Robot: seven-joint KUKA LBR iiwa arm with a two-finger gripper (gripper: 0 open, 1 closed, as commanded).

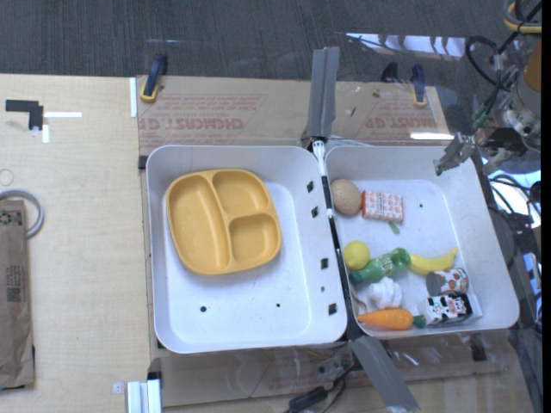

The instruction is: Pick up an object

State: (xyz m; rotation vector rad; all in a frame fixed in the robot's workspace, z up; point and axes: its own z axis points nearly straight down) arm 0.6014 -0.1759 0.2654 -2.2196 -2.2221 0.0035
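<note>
Plywood bench [69, 231] is being lit under dark carpet [215, 15]. Two white bins are being shown — left bin [250, 325] holding a yellow divided plate [224, 220], right bin [482, 256] holding toy food [387, 265]. Gripper [456, 155] is hovering at its upper right rim — whether its fingers are apart or together cannot be told.

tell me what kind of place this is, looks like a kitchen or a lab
Most likely a robotics lab bench, not a kitchen. Two white bins sit clamped on cardboard, one holding a yellow divided plate, the other toy food such as a banana and carrot. Robot cabling hangs at the right.
</note>
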